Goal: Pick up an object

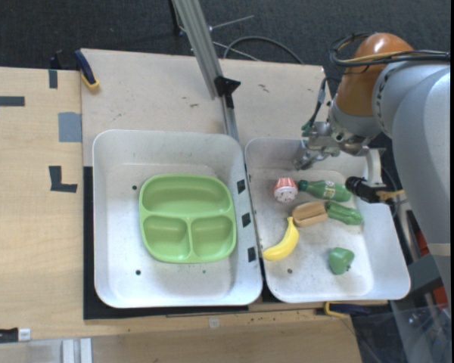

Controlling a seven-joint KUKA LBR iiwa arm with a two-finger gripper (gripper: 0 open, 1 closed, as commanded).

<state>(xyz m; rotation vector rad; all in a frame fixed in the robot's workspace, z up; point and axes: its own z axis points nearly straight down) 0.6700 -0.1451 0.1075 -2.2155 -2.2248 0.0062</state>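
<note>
The right bin [378,278] holds a yellow banana [282,243], a tan hot-dog bun [311,213], a green bottle [324,190], a green pickle-like piece [343,215], a green pepper [340,260] and a small pink-and-white cupcake-like toy [285,190]. My gripper [309,156] hangs over the far part of the right bin, just above and behind the green bottle. Nothing shows between its fingers. The grey arm with its orange band [371,66] reaches in from the right.
The left bin [110,203] holds a green three-compartment plate [188,218]. A grey metal bar [200,44] slants down to the divide between the bins. A blue-and-yellow clamp [86,69] sits at the bench's far left corner.
</note>
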